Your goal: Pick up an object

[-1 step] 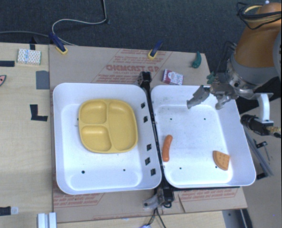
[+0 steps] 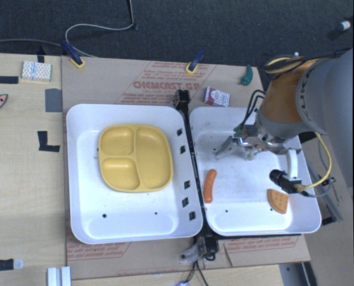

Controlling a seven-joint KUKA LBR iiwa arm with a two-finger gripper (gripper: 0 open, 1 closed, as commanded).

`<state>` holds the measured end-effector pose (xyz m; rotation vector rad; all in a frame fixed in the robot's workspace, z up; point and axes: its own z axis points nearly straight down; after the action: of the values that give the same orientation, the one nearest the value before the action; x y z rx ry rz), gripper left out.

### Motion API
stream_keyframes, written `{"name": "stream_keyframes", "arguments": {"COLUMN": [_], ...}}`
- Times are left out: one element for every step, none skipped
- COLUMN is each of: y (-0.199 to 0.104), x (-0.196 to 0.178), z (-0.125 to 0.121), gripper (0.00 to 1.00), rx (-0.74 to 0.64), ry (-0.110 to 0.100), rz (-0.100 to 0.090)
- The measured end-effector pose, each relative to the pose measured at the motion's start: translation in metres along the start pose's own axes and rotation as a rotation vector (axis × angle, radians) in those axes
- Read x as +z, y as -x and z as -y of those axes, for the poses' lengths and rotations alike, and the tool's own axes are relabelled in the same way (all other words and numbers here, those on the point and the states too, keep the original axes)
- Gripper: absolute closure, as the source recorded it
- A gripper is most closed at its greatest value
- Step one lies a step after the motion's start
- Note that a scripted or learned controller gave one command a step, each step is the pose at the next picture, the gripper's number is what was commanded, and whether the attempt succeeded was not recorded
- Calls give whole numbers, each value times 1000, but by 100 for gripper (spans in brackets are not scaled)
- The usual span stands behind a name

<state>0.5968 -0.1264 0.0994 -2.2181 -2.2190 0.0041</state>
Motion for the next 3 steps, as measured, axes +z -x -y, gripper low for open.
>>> {"name": "stream_keyframes", "arguments": {"y": [-32,-32,-32], "x": [13,4,4], "z": [18,18,18], "gripper": [0,100,0], "rx": [0,0,0], "ry": [8,9,8], "rz": [3,4,4]}}
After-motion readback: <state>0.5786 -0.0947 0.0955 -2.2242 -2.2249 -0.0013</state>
